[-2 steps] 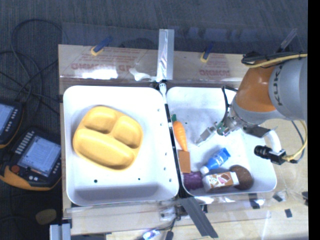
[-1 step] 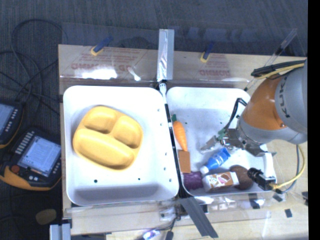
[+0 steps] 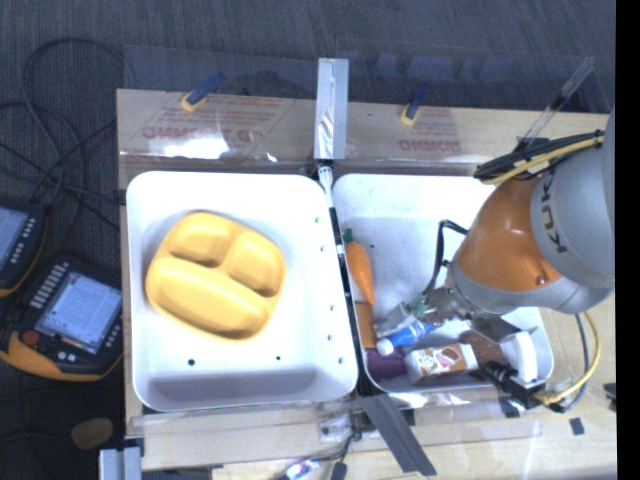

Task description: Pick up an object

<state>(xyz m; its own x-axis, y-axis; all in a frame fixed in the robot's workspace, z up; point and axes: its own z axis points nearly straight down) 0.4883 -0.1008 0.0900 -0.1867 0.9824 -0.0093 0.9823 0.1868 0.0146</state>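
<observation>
Reaching into the right bin, my claw, grip state unclear, nears the light, slippery bottle; I would pinch its stiff middle.

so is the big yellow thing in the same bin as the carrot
No, the big yellow thing lies alone in the left bin, while the carrot lies in the right bin.

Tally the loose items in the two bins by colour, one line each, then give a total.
Yellow: 1, the big yellow foam bread-shaped lump in the left bin.
Orange: 1, the orange plastic carrot in the right bin.
White: 1, the white bottle with a blue cap.
Red-labelled: 1, the flat red-and-white packet.
Total: 4 that can be told apart.
</observation>
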